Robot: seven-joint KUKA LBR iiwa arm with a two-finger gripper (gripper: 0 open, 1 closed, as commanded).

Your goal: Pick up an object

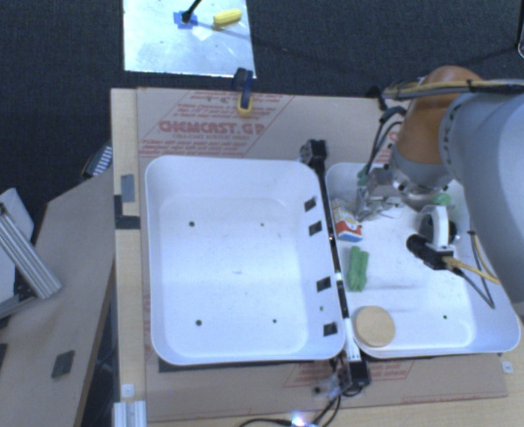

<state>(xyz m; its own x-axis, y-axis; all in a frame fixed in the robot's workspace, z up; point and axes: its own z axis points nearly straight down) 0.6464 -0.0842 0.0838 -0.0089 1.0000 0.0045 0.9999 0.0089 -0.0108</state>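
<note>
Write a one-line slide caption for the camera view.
KUKA arm's gripper lowered into the right bin near a red-and-white item, green object and tan disc.

Even overhead light, soft shadows, glare on white bins [235,172], slightly grainy

Single fixed camera, mounted above the tabletop [208,114] and angled downward at a slant. Field of view takes in both white bins: left bin [168,327] fully framed near centre, right bin [484,327] toward the right side. The arm [502,158] enters from the right and sits large in frame, close to the lens. Dark floor shows along the top; distance is moderate.
</note>
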